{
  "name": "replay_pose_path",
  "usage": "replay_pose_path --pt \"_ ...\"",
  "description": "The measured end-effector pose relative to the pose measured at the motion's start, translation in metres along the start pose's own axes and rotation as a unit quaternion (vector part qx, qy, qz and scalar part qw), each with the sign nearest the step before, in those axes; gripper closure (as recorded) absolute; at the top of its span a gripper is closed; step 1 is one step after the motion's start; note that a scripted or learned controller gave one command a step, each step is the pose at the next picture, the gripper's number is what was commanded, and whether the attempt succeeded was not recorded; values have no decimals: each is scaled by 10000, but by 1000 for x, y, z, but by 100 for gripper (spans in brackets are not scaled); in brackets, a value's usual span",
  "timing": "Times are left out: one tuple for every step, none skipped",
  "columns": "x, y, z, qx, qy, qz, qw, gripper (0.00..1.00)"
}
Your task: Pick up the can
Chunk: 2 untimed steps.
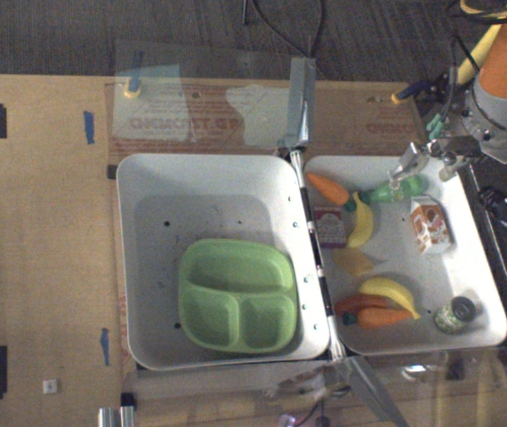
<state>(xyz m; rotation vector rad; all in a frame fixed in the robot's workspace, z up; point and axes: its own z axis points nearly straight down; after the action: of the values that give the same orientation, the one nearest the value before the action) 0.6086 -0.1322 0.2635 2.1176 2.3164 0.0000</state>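
The can (454, 314) stands in the near right corner of the right bin (494, 323); it has a dark round top and a greenish side. My gripper (429, 165) hangs over the far right part of that bin, well away from the can. Its fingers (409, 163) are spread open with nothing between them. A green bottle (396, 189) lies just below the left finger.
The right bin also holds a carrot (328, 188), a banana (360, 222), a small juice carton (430, 225), a red box (329, 227), a second banana (390, 294) and another carrot (381, 318). A green divided tray (236, 296) lies in the left bin (147, 229).
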Motion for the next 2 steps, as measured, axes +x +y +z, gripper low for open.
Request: replay_pose_path --pt "-19 8 150 -13 10 -1102 9939 0" --pt "-34 46 179 255 104 -530 9982 0"
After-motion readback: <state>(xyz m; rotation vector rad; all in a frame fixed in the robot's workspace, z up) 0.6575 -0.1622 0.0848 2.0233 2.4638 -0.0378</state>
